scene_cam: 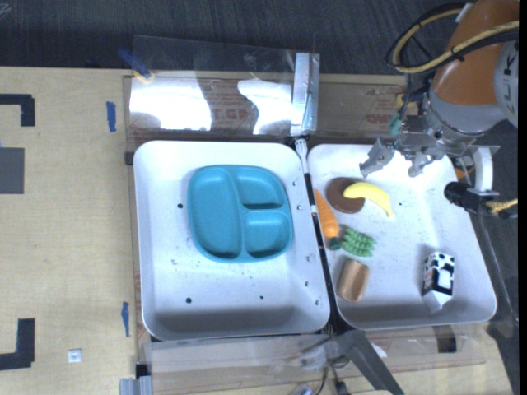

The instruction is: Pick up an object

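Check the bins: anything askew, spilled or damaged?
Nothing spilled or damaged. Only oddity: the banana lies partly on the brown disc in the right bin. The blue tray sits flat in the left bin.

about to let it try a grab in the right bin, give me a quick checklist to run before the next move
1. Tool open for a grasp: ok, its two fingers are spread apart with nothing between them.
2. Tool over the right bin: ok, it hangs above the bin's far edge.
3. Nearest target reachable: ok, the banana lies just below the tool, resting on the brown disc.
4. Target free of neighbours: not ok, the banana overlaps the disc, and the carrot and green piece sit close by.
5. Tool height above the banana: cannot tell from this slanted view.
6. Left bin's blue tray out of the way: ok.
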